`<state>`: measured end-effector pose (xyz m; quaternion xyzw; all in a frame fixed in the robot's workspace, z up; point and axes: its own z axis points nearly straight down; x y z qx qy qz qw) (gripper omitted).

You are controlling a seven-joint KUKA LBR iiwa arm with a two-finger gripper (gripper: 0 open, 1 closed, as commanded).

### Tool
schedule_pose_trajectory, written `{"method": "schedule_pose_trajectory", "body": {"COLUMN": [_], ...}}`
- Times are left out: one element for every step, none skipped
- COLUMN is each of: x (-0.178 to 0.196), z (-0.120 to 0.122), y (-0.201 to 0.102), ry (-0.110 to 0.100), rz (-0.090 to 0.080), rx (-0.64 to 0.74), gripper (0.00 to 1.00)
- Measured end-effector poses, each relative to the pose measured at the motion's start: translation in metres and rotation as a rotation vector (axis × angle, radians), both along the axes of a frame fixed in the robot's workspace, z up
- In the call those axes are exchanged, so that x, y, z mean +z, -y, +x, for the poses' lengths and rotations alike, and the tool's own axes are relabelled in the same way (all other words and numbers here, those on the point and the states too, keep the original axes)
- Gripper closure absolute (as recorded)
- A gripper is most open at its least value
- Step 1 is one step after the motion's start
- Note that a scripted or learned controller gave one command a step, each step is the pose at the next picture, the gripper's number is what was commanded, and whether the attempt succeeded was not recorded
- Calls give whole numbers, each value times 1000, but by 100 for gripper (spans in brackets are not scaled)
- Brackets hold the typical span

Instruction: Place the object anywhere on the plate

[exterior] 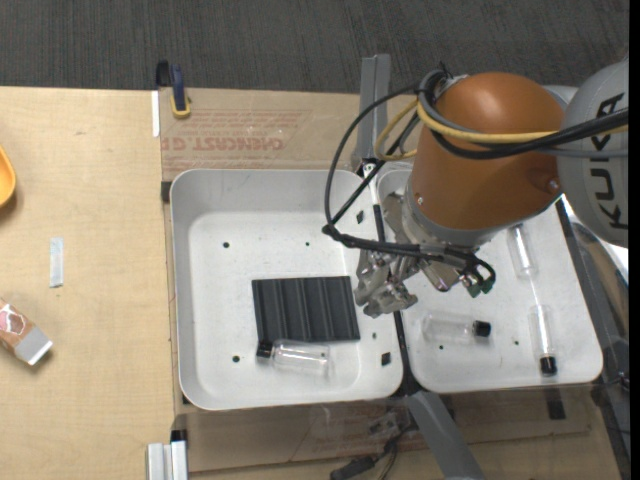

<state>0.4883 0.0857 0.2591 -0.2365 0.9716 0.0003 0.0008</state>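
- The clear vial (298, 357) lies on its side in the left bin (200, 268), touching the near edge of the dark ribbed plate (304, 308).
- It looks light, rigid, slick and prone to rolling; I'd pinch it across the middle of the barrel.
- The end effector (383, 290) hangs at the divider between the bins, nothing visibly in it; how wide it stands I cannot tell.
- More vials lie in the right bin (570, 358).

I see my gripper (383, 293) hanging over the seam between the two bins, just right of the black ribbed plate (304, 308) in the left bin (200, 268). A clear vial (296, 356) lies touching the plate's near edge.
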Motion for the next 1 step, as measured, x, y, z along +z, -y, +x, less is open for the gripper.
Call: {"method": "schedule_pose_trajectory", "body": {"x": [30], "z": [0], "y": [-15], "ry": [2], "rz": [1], "rx": [37], "gripper": [100]}}
